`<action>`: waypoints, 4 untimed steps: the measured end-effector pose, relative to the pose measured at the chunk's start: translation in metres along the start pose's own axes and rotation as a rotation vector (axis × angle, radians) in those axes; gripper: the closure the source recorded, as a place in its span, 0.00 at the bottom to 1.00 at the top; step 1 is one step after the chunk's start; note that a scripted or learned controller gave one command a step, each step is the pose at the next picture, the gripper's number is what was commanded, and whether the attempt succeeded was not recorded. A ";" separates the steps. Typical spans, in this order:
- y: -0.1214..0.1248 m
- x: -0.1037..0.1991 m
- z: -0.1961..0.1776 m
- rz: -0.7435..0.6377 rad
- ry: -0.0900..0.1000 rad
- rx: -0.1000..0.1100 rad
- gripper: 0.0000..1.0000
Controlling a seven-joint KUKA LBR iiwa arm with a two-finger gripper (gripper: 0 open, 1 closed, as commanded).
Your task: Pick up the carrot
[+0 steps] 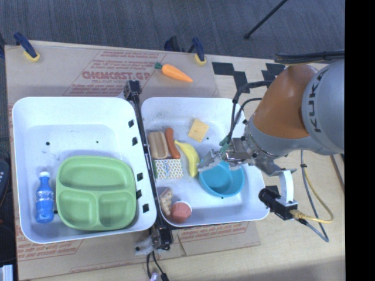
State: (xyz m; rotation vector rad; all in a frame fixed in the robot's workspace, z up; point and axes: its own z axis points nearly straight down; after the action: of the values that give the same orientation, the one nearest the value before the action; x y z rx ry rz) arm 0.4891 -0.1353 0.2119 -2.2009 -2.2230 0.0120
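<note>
The carrot point(176, 73), orange with a green top, lies on the cardboard behind the right bin point(181, 102), outside both bins. My gripper point(221, 158) hangs low inside the right bin, right over the near-left rim of a blue bowl point(222, 181). That puts it well in front of and to the right of the carrot. The wrist and the bowl's rim hide how it is set, and nothing can be seen in its grip.
The right bin also holds a banana point(188, 157), a hot dog point(164, 143), a yellow block point(198, 130), a patterned cracker point(169, 168) and a red ball point(180, 211). In the left bin point(23, 107) are a green divided plate point(96, 192) and a blue bottle point(44, 196).
</note>
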 end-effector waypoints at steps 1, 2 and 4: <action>-0.008 -0.077 -0.238 -0.235 -0.014 -0.014 0.00; -0.005 -0.077 -0.242 -0.244 -0.011 0.000 1.00; 0.023 -0.014 0.011 0.133 0.002 0.006 1.00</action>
State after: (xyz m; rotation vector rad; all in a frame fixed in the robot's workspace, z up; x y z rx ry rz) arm 0.5116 -0.1495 0.2004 -2.3396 -2.0690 0.0173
